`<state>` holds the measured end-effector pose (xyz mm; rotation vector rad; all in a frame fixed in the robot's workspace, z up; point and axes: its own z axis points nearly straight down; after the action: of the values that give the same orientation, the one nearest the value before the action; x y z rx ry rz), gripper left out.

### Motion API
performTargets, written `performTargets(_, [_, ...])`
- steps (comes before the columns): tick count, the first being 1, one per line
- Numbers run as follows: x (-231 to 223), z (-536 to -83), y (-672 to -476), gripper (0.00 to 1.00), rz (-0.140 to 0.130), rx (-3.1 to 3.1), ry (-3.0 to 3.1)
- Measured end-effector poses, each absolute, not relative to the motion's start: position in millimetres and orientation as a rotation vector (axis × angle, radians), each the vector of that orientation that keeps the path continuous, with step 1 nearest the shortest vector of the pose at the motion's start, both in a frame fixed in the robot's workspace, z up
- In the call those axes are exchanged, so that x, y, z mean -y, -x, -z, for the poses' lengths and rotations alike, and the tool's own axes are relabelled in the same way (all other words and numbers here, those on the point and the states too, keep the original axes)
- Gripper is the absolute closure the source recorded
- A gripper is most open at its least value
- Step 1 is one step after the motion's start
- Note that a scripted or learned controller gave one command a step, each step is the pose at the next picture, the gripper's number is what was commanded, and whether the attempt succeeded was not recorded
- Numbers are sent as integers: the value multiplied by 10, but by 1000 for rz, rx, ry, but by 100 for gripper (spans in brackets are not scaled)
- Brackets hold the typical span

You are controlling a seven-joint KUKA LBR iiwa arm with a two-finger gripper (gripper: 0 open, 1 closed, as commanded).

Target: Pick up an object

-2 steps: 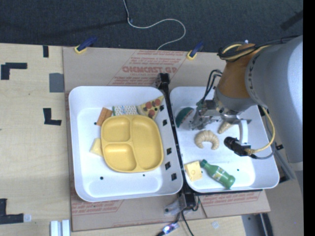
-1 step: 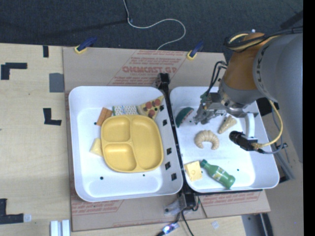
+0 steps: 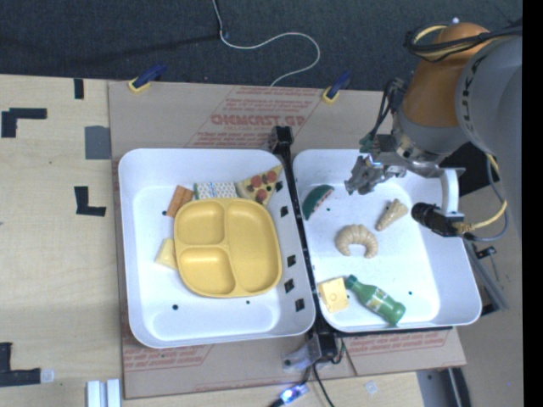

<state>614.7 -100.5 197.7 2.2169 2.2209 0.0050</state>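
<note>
two shallow white bins side by side on a cardboard sheet over the bench. left bin loaded with a yellow divided plate, plus a pizza slice toy, an orange stick-shaped piece and a pale yellow wedge poking out from under the plate's edges. something small and patterned just behind the plate too, too tiny to tell what

right bin holding the loose stuff: croissant roughly in the middle, a beige cone-ish pastry up and to its right, a dark green piece near the divider, then a green bottle lying on its side at the near edge with a yellow cheese block just beside its neck

gripper hanging over the far part of the right bin, between the green piece and the beige pastry, apart from both. nothing visibly clamped in it. open or closed, can't tell from this angle, just a dark metal clump. grey arm with the orange band coming in from the right, cables looped around it
</note>
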Motion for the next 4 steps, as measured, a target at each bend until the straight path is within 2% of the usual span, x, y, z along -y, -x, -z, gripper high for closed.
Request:
performTargets(1, [996,-2259,-6153,100,-3,-2223,-2219])
performTargets(2, [568,-2172,-5730,100,4,-2228,-2220])
performTargets(3, [185,-2279,-5278,100,3,-2229,-2220])
performTargets(4, [-127,-2145,-5066,100,6,-2228,-2221])
